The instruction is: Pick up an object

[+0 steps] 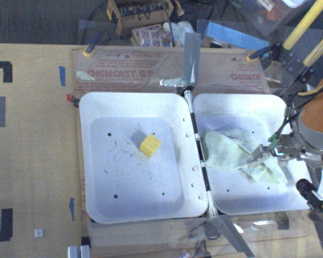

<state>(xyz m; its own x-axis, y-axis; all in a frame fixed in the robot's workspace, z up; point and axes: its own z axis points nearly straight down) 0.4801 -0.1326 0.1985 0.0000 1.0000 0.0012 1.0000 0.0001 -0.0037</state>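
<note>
The gripper [261, 153], at 3 o'clock in the right bin [226, 198], has its fingers pinched on a fold of the cloth [229, 150], a crumpled pale green-white rag lying mid-bin. At 9 o'clock, in the left bin [97, 198], sits a small yellow block [150, 145].

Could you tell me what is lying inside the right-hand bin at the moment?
A crumpled pale green cloth lies in the right bin, with the gripper down at its right edge. Whatever the cloth covers cannot be seen.
</note>
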